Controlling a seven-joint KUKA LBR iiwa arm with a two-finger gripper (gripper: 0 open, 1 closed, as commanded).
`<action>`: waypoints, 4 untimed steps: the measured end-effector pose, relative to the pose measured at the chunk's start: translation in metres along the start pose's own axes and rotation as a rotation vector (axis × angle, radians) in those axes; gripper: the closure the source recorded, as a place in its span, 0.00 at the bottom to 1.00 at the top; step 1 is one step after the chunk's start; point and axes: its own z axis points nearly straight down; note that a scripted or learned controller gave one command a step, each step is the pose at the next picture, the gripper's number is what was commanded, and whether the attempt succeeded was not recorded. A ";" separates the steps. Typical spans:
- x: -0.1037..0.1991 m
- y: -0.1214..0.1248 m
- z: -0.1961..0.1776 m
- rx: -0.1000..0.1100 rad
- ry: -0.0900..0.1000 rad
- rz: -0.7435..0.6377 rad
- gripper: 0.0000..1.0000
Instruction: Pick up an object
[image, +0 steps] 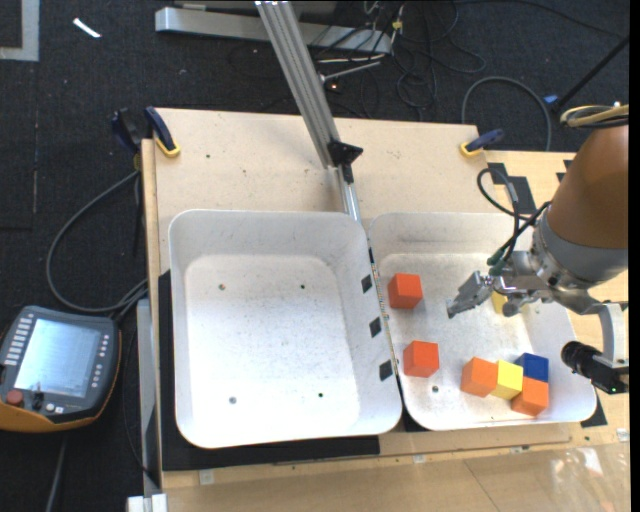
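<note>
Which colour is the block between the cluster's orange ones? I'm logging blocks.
Yellow block, clearest in the camera view.

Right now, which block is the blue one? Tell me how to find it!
Look in the right white bin, down at its near right corner, where four blocks huddle together. The blue block sits at the right of that huddle, touching a yellow block and above an orange block. It is the only blue block.

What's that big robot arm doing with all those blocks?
The robot arm reaches in from the right over the right bin, trying to pick up a block. Its gripper hangs above the bin floor and holds nothing. Two orange blocks sit apart near the bin's left side, and a clump of orange, yellow and blue blocks lies near the front. The left bin sits beside it.
</note>
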 end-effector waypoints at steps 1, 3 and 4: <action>0.003 0.043 0.122 0.011 0.001 0.002 0.00; -0.073 0.048 0.012 -0.004 -0.006 0.011 1.00; -0.070 -0.012 0.058 0.012 0.002 0.009 1.00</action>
